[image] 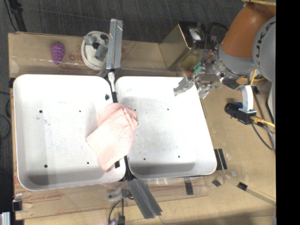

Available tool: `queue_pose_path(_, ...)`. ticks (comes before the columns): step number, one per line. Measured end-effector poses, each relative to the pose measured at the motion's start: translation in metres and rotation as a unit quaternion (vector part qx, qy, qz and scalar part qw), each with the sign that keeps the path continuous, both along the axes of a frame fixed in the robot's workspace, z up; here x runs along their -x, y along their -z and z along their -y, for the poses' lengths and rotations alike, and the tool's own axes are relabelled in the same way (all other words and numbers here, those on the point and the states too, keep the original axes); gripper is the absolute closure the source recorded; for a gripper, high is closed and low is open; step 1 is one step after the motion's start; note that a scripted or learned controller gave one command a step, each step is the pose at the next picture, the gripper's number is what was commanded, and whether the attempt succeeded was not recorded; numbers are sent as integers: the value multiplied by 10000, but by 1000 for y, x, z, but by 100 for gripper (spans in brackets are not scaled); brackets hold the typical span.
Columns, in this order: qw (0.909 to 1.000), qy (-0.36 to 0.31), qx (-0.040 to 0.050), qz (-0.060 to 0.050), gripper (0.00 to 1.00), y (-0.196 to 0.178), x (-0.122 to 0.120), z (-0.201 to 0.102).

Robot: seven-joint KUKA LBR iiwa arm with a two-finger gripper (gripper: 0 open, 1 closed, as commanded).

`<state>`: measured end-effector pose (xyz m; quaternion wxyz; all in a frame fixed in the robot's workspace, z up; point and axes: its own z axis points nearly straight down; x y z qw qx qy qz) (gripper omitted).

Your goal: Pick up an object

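Observation:
A pale pink cloth [114, 134] lies crumpled across the divider between the two bins, mostly in the left bin [28, 125] with one edge over the right bin [201, 144]. My gripper [192, 89] hangs over the far right corner of the right bin, well away from the cloth. Its two fingers [180, 89] stand spread apart with nothing between them.
Behind the bins a purple grape-like toy [57, 52] and a white ring-shaped holder [95, 49] rest on the bench. A grey metal bar [114, 46] stands above the divider. A brass-coloured box [185, 41] sits behind the right bin, close to the wrist.

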<state>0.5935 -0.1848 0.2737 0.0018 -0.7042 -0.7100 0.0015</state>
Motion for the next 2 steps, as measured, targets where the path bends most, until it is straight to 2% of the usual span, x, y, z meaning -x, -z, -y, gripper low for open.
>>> queue_pose_path(1,9997,-245,3,6,0,91,-56,23)
queue_pose_path(2,9971,-756,-6,10,0,138,-59,-32)
